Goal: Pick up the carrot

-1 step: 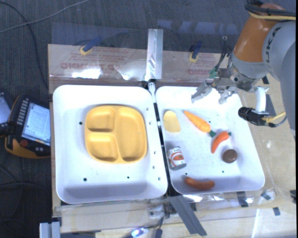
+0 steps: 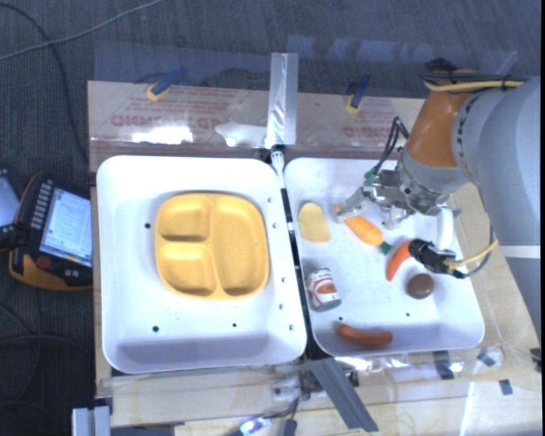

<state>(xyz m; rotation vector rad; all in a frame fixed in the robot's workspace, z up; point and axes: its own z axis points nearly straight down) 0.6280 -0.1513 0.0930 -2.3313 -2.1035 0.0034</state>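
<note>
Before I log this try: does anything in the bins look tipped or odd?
The small can lies on its side by the right bin's left wall. The rest simply lie loose; the carrot sits below the gripper.

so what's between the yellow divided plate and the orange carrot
In the camera view, a pale yellow rounded piece lies between yellow divided plate and orange carrot, past the bins' rims.

We observe the gripper [image 2: 374,205] low over the upper middle of the right bin [image 2: 454,327], directly above the carrot [image 2: 364,231], which lies on the bin floor. Around it lie a yellow piece [image 2: 314,222], a small can [image 2: 322,289], a sausage [image 2: 364,336], a brown ball [image 2: 421,285] and a red-orange pepper [image 2: 398,260]. At frame left, the left bin [image 2: 127,334] contains a yellow divided tray [image 2: 211,245].
</note>
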